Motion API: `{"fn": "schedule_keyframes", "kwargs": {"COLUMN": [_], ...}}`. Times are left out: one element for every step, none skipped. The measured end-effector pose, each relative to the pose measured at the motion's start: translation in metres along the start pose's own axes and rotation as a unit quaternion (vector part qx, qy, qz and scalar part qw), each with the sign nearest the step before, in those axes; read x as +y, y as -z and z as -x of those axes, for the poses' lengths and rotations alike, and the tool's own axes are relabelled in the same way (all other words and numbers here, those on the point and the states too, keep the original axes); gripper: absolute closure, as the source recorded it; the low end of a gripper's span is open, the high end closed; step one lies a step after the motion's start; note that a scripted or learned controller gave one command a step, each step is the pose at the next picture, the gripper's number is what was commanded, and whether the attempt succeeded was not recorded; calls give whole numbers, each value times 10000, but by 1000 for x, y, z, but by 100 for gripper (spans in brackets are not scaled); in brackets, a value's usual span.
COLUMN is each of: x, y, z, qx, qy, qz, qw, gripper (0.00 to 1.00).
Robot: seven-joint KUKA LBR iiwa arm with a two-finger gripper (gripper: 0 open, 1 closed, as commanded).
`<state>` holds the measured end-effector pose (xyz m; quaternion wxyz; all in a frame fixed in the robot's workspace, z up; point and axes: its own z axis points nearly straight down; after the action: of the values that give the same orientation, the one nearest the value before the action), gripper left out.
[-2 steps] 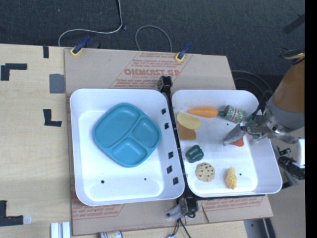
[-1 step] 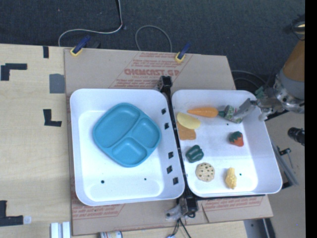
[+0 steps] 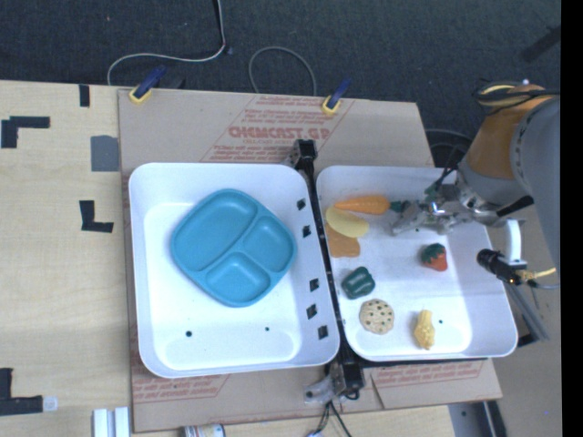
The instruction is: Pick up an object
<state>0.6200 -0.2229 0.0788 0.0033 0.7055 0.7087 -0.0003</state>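
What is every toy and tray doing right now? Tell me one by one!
blue tray: flat in left bin, nothing on it
carrot: lying in right bin
banana: lying beside carrot
green pepper: lying loose
cookie: lying flat
corn: lying loose
strawberry: lying loose
gripper: low over right bin, holding nothing

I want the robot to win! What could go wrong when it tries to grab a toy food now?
The tool sits near the carrot, which lies against the yellow piece, so a grab might nudge both instead of lifting one. The strawberry is small and rounded and could slip out. The corn lies close to the right bin's wall, leaving little room.
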Motion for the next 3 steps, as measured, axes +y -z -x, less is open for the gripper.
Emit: {"fn": "schedule_keyframes", "kwargs": {"x": [-51, -49, -49], "y": [10, 20, 19], "z": [-16, -14, -15], "qx": [0, -13, -11], "qy": [-21, -26, -26], "qz": [19, 26, 21], "qw": [10000, 10000, 10000], "gripper": [0, 100, 0]}}
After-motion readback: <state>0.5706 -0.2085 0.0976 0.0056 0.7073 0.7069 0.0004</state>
